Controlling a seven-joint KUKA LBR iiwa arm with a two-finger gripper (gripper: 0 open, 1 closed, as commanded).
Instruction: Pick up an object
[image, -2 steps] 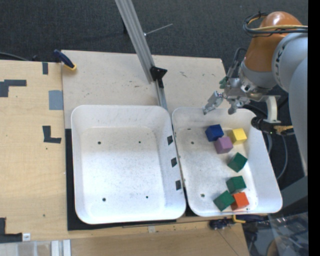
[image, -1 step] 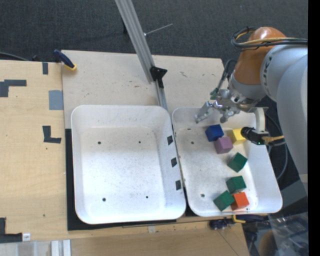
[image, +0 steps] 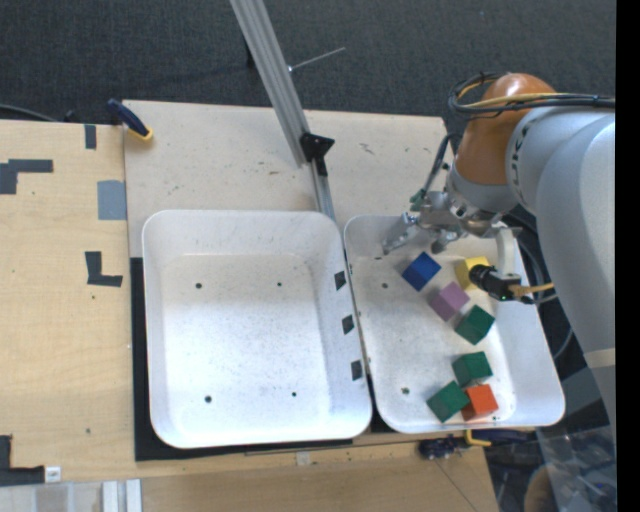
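Observation:
The right bin (image: 398, 345) holds several small blocks. A blue cube (image: 421, 270) lies near its far end, with a yellow block (image: 474, 270) to its right. A purple block (image: 449, 299) and a green block (image: 475, 324) sit just below them. Near the front lie two more green blocks (image: 471, 366) (image: 448, 401) and an orange block (image: 481, 400). My gripper (image: 414, 241) hangs over the far end of this bin, just above and left of the blue cube. Its fingers look spread, with nothing between them.
The left bin (image: 250, 330) stands beside the right one. A slanted metal rail (image: 280, 90) runs from the top down to the gap between the bins. A blue and yellow clamp (image: 130, 118) lies at the bench's far left. Cables loop by the orange wrist band (image: 495, 140).

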